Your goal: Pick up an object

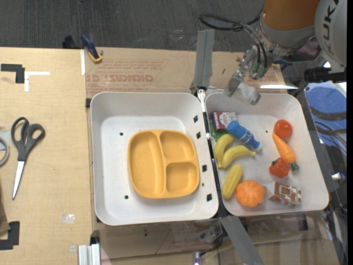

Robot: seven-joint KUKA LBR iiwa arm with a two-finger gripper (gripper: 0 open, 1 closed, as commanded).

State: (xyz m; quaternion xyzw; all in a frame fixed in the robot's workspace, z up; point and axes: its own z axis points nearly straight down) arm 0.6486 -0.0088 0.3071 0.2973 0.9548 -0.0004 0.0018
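Hand (243, 88) above far edge of right bin (314, 148), near its back-left corner; fingers unclear, cannot tell whether open or closed. Nothing visibly gripped. Right bin: blue bottle (242, 134), two bananas (234, 152), corn cob (232, 180), orange (250, 193), tomato (283, 128), carrot (283, 147), red pepper (279, 168), small carton (285, 193). Left bin (107, 164): yellow divided plate (164, 163). Scissors (23, 148) on surface (44, 203), far left.
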